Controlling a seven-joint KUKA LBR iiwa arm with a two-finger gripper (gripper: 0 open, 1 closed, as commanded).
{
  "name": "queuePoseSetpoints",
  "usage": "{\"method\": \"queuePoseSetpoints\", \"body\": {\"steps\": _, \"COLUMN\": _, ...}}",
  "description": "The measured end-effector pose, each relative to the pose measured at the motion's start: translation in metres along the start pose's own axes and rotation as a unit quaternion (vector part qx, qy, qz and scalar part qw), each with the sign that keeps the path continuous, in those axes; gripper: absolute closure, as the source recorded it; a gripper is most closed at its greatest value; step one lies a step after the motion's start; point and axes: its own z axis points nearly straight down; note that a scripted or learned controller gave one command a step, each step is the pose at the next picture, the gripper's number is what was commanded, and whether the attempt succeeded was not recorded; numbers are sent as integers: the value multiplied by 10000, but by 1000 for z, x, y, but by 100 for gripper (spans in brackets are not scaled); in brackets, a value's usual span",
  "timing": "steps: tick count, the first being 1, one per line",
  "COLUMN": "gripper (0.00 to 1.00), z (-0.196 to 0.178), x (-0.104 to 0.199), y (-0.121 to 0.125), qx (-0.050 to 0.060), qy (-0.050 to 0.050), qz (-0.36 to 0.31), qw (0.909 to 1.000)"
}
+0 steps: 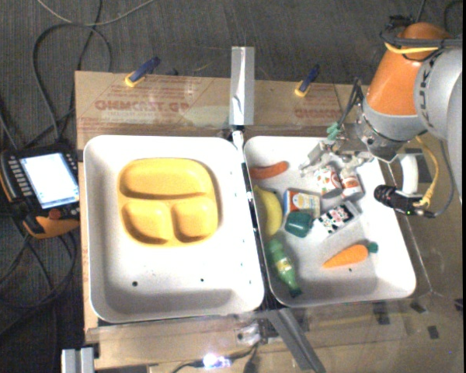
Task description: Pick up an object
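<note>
Lowest in the right bin [388, 282], nearest the camera, a green bottle [282, 264] is lying with its long axis running up toward the yellow banana [269, 210]. Taking the orange carrot [346, 256] as landmark: it is lying crosswise, its leafy end pointing right, and the gripper [335, 152] is hanging well above it in the view, over a small red-and-white packet [331, 179]. Whether the gripper is spread or closed, I cannot tell; nothing is visibly caught in it. That packet is probably the nearest target, just below the gripper.
</note>
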Motion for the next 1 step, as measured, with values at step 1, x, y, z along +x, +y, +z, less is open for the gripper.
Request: {"method": "queuePoseSetpoints", "body": {"steps": 1, "gripper": 0, "z": 84, "x": -29, "y": -4, "qx": -107, "qy": -21, "qz": 83, "qw": 9999}}
